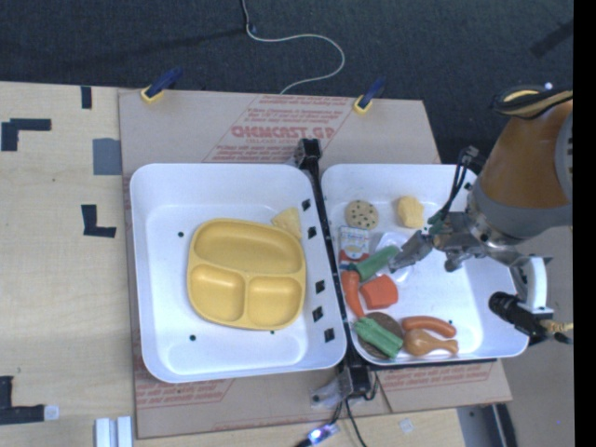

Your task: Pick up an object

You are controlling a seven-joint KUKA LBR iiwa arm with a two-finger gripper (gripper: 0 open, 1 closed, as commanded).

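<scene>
Green toy (374, 263) at jaws (406, 252).

a robot lab or test cell. two white bins (149, 250) sit on a cardboard sheet (279, 124) held by clamps (161, 84) to a wooden bench (51, 277) marked with black tape (93, 220). a cable (289, 45) trails over dark carpet (112, 17). toy food (377, 291) and a yellow tray (247, 273) serve as props.

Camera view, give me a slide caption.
Claw reaching over toy food in the right bin; yellow divided plate in the left.
</scene>
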